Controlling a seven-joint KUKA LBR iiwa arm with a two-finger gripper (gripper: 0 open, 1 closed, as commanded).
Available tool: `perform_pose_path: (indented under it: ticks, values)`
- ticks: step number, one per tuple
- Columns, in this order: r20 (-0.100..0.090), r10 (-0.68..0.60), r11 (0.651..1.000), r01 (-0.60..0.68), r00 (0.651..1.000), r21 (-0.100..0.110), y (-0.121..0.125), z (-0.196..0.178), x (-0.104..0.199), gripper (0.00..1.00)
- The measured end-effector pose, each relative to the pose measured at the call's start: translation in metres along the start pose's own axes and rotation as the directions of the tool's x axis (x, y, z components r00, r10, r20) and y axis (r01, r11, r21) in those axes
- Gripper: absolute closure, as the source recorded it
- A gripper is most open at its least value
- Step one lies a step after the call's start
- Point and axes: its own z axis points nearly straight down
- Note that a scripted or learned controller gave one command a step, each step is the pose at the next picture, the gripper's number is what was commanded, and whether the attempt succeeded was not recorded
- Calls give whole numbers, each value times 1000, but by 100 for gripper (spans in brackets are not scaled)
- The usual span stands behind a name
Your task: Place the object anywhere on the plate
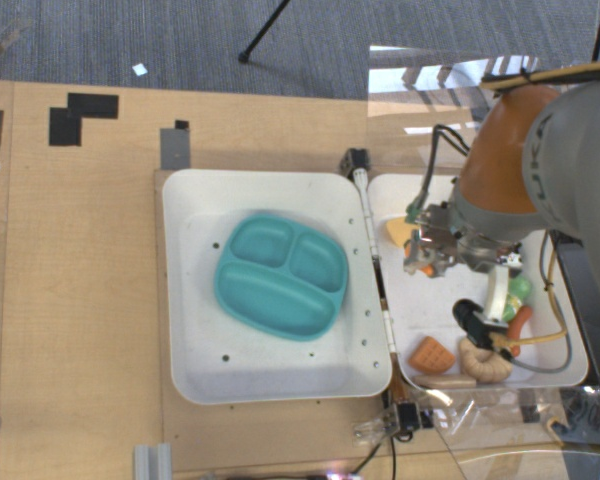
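Note:
A teal plate with three compartments lies in the middle of the left bin. My gripper hangs low over the upper left part of the right bin, pointing down. Just to its upper left lies a yellow wedge, close to the gripper. The arm's body covers much of the right bin's upper area.
In the right bin's lower part lie an orange waffle-like piece and a tan knotted pastry. A green item and an orange carrot-like piece lie near its right wall. A ridge divides the two bins.

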Motion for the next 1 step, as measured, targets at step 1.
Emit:
perform_pose_path:
  ticks: [1]
  values:
    - [0,0,1000,0,1000,0,0,0,0,0]
